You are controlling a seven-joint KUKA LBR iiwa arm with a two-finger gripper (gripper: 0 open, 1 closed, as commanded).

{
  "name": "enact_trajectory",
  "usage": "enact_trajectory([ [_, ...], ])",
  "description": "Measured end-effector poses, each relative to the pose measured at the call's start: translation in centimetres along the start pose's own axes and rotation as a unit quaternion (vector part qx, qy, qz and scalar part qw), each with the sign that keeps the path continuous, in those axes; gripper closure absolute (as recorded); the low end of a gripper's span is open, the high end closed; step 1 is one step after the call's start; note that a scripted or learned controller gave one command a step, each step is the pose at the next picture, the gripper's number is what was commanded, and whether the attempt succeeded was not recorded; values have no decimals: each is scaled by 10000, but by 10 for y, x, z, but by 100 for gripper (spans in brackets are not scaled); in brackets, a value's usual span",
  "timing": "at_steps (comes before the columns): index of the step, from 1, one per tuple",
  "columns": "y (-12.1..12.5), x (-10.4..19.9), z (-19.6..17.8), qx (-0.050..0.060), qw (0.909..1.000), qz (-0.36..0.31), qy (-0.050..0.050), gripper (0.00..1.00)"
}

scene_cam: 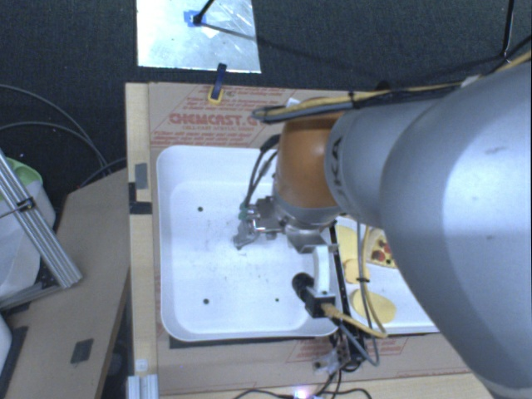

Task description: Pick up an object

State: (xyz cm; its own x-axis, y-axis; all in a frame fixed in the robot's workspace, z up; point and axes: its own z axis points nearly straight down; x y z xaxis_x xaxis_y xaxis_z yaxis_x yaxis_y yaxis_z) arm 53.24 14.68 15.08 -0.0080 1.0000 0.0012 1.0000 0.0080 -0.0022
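The grey arm point(432, 189) is covering most of the right bin point(416, 327), leaving just a sliver showing, with yellow and red-spotted objects point(372, 260) peeking out along the arm's edge; their shapes are too cut off to name. The gripper point(247, 231) is hanging low over the left bin point(179, 223), below the orange band point(303, 169), and its state is something I cannot tell from this angle. The yellow objects are lying in the right bin, well to the right of the gripper, across the wall between the bins.
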Motion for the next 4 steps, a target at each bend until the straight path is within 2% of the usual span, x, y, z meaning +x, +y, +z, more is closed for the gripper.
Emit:
enact_trajectory([
  [1,68,13,46,-24,10000,14,-4,0],
  [2,123,92,26,-60,10000,-11,16,0],
  [3,122,87,17,-34,10000,-5,0,100],
  [4,138,3,35,-17,10000,66,-11,100],
])
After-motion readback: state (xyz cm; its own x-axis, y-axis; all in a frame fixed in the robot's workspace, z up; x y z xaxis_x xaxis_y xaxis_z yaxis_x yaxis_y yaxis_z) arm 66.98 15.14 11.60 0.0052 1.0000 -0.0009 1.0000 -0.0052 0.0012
